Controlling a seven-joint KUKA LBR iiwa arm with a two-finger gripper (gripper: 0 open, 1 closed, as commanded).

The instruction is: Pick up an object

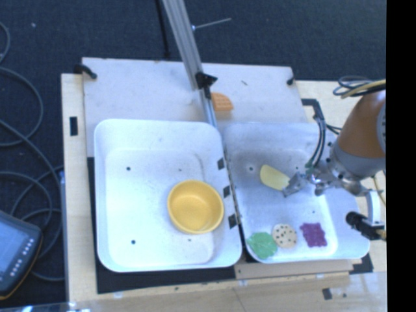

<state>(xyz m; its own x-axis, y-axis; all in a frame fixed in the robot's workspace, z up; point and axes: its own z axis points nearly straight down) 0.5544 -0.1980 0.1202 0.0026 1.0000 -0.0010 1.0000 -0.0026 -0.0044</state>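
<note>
Left bin [117,174]: yellow bowl [195,205] right of centre, near the inner wall.
Right bin [253,145]: pale yellow piece [274,177] mid-floor; green item [262,244], spotted cookie [284,235] and purple item [314,234] along the near edge.
Gripper [294,184]: low, just beside the yellow piece; grip cannot be told.
Progress: nothing seen lifted; pick apparently pending.
Writing: none legible.

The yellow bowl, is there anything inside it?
The yellow bowl sits in the left bin, and its inside looks bare yellow from above. Whatever lies underneath the bowl is covered, so that can't be told.
</note>
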